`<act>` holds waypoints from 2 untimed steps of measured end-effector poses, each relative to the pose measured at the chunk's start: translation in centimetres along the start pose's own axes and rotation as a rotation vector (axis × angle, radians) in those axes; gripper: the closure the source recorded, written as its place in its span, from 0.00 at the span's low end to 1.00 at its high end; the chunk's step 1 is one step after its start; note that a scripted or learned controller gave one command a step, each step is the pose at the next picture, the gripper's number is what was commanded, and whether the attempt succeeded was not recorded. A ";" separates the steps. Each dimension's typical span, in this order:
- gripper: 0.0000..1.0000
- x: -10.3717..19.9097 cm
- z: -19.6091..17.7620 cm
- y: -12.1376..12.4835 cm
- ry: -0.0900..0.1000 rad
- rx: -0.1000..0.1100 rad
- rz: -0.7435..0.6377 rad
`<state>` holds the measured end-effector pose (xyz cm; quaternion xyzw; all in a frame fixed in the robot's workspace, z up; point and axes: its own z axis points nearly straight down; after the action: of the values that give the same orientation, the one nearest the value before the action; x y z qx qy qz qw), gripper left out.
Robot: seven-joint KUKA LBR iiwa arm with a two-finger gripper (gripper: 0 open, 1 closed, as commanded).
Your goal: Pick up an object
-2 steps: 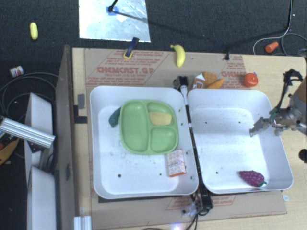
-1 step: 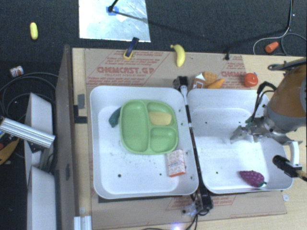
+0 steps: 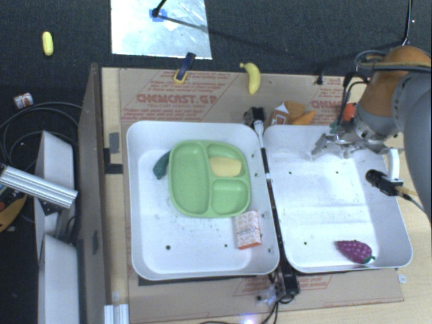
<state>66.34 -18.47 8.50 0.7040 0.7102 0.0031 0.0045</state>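
My gripper [image 3: 332, 150] hangs over the far right part of the right bin [image 3: 317, 248], open, with nothing between its fingers. A purple bunch of grapes [image 3: 354, 250] lies in that bin's near right corner, well away from the gripper. In the left bin [image 3: 145, 248] sits a green divided plate [image 3: 196, 181] with a pale yellow piece [image 3: 225, 165] in its far right compartment. A dark green item [image 3: 160, 165] rests against the plate's left side. A small white and orange packet [image 3: 247, 230] lies in front of the plate.
A yellow banana [image 3: 252, 77] and a blue and yellow clamp [image 3: 183, 67] lie on the cardboard behind the bins. An orange and brown item [image 3: 295, 115] sits just beyond the right bin's far rim. The bins' shared rim [image 3: 268, 181] runs down the middle.
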 end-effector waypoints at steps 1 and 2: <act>1.00 -0.2 -1.2 -0.2 -0.001 0.003 0.001; 1.00 7.9 -7.5 1.0 0.002 0.001 -0.003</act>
<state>67.16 -10.56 16.02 0.7030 0.7112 0.0033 0.0033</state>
